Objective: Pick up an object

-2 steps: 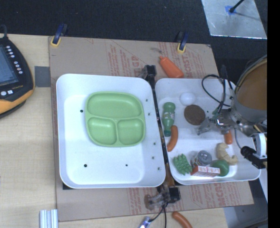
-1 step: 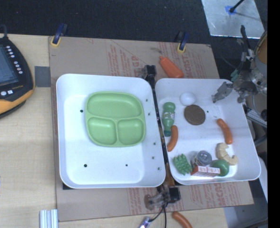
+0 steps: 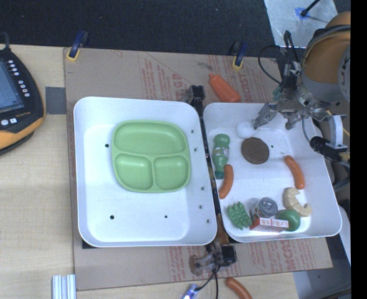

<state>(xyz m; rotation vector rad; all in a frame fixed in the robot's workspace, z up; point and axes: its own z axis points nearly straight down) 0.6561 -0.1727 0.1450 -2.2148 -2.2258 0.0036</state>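
Far out to the left of the left bin (image 3: pixel 83 167) sits a teach pendant (image 3: pixel 9 101), dark screen in an orange-and-black shell, resting on the wooden bench (image 3: pixel 27 217). Now the left bin itself: shallow, white, and in its upper middle lies a pale green divided plate (image 3: pixel 151 156), one wide compartment on top, two smaller ones below. Cross the seam to the right and we're in the right bin (image 3: pixel 323 192), where the pickable things are. Just right of the left bin's edge, a green bottle (image 3: pixel 220 154) lies along the seam with an orange sausage (image 3: pixel 226 180) just below it, and lower down a green leafy toy (image 3: pixel 237 215). Further right from the left bin, a flat brown round disc (image 3: pixel 255 150) lies in the upper half, a small white ball (image 3: pixel 243 129) just above and left of it. Toward the bottom, a small grey can (image 3: pixel 267 205) and a red-and-white packet (image 3: pixel 270 224) cluster with a green piece (image 3: pixel 289 218) and a cream curved piece (image 3: pixel 294 199); another orange sausage (image 3: pixel 295 171) lies above them. Farthest right from the left bin, the gripper (image 3: pixel 278 114) hangs over the right bin's top edge, fingers spread apart, released, nothing between them, above and right of the brown disc.
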